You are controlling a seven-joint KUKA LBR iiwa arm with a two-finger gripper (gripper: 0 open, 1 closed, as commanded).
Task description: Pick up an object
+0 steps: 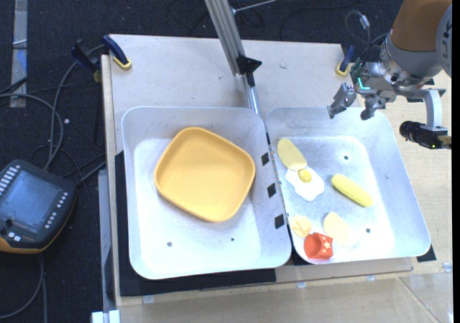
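In the camera view you look down at a slant on a bench (pixel 180 70) carrying two white bins side by side. The left bin (pixel 144 242) holds one yellow plate (pixel 205 173), square with rounded corners, lying flat near the bin's middle. The right bin (pixel 388 149) holds the small items, grouped in its near and middle parts: a pale yellow oval piece (pixel 292 154) by the inner wall, a toy fried egg (pixel 306 182) touching its near end, a yellow corn-like piece (pixel 351 190) lying apart to the right, a small ridged yellow piece (pixel 301 226) near the front wall, a pale rounded piece (pixel 339 228) beside it, and a red piece (pixel 318 245) at the front edge. The red piece and the pale rounded piece overlap, and you cannot tell clearly where one ends. The arm (pixel 420 19) enters from the upper right and is cut off by the frame edge. The gripper (pixel 352 104) sits above the far rim of the right bin, well apart from every item. Its two fingers stand spread with a clear gap, and nothing lies between them. The fingertips are small and dark against the bench, so their exact shape is hard to make out. A slanted metal rail (pixel 223 19) crosses the far bench and ends at the junction of the two bins. A handheld pendant (pixel 32 206) lies on the floor at the left, partly cut off.
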